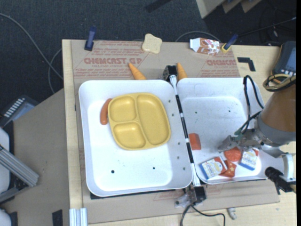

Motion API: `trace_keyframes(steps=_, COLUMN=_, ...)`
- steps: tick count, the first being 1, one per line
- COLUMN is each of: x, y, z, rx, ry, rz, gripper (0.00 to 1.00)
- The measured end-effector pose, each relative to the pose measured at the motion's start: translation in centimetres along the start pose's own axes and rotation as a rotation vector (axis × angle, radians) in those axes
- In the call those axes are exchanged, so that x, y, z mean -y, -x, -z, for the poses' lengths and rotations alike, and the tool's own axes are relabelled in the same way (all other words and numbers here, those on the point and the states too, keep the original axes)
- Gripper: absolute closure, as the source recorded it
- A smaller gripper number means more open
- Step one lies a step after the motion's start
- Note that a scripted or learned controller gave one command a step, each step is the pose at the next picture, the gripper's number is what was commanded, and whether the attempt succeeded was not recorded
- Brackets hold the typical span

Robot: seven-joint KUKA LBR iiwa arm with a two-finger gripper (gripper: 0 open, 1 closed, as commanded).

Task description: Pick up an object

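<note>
The arm (277, 119) is reaching in from the right and is hanging low over the right bin (211, 95). The gripper (240, 145) is sitting near the bin's front right corner, just above a red packet (231, 157). I cannot tell if its fingers are apart or together, because the wrist is covering them, and I cannot see anything held between them.

Around the red packet, two white packets are lying: one (212, 167) to its left, touching it, and one (249, 159) to its right, partly under the arm. A small orange block (194, 141) is resting at the left wall of this bin, apart from the packets.

In the left bin (131, 173), a yellow divided plate (139, 120) is lying flat, and a sausage (103, 113) is lying just beside its left edge. Behind the bins, on the cardboard (113, 60), a piece of bread (151, 43), two carrots (137, 72) and a crumpled wrapper (205, 45) are lying.
</note>
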State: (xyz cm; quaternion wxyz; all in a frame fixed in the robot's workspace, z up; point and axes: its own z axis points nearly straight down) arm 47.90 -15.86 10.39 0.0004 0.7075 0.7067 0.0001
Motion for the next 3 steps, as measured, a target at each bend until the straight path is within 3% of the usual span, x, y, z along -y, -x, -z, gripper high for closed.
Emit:
trace_keyframes(steps=1, x=0.1, y=-0.4, z=-2.0, rx=-0.002, ry=-0.003, rz=0.001, gripper=0.0)
trace_keyframes(steps=2, x=0.0, y=-0.4, z=-1.0, rx=-0.001, ry=0.0, rz=0.0, gripper=1.0)
trace_keyframes(steps=3, x=-7.8, y=-7.7, z=8.1, rx=-0.001, ry=0.002, rz=0.003, gripper=1.0)
